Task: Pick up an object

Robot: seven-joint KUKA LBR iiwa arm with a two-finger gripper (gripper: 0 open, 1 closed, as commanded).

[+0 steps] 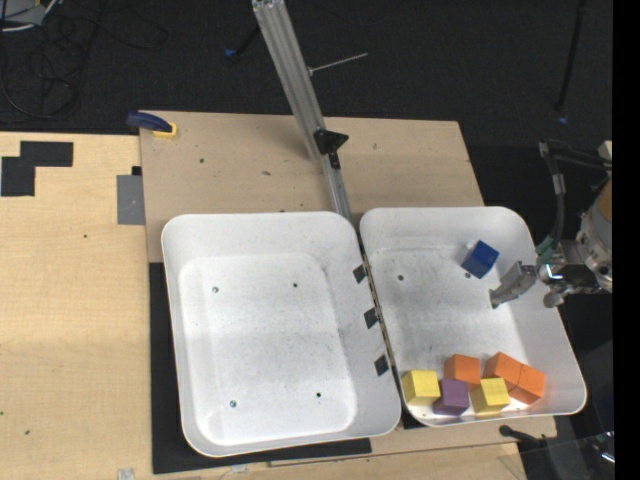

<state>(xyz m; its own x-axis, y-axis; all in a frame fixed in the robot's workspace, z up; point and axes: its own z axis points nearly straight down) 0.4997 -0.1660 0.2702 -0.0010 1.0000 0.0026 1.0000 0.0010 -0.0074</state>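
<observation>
Pale wood forms the bench (300, 168), seen from above at a slant, with dark floor beyond its far edge. A grey metal rail (295, 73) rises at a tilt from the far middle of the bench.

Two shallow white bins sit side by side on the near half of the bench, touching along their inner edges. The left bin (190, 258) is the larger-looking one. The right bin (420, 238) holds several small blocks.

The arm (600, 238) enters from the right edge of the scene, and little of it can be seen. Its gripper (520, 283) reaches over the right rim of the right bin, above the bin's middle. Whether the pincer is spread or pressed together cannot be told at this size, and no block is seen in its grasp.

A blue block (481, 258) lies alone in the far right part of the right bin, just to the left of the gripper and slightly farther away.

The other blocks cluster at the near right corner of that bin. Two orange blocks (520, 376) lie toward the right, with a third orange block (463, 368) beside them. Nearer still are a yellow block (422, 385), a purple block (455, 396) and a second yellow block (490, 395), close together in a row.

A small blue and yellow clamp (152, 123) sits at the far left corner of the bench.
</observation>
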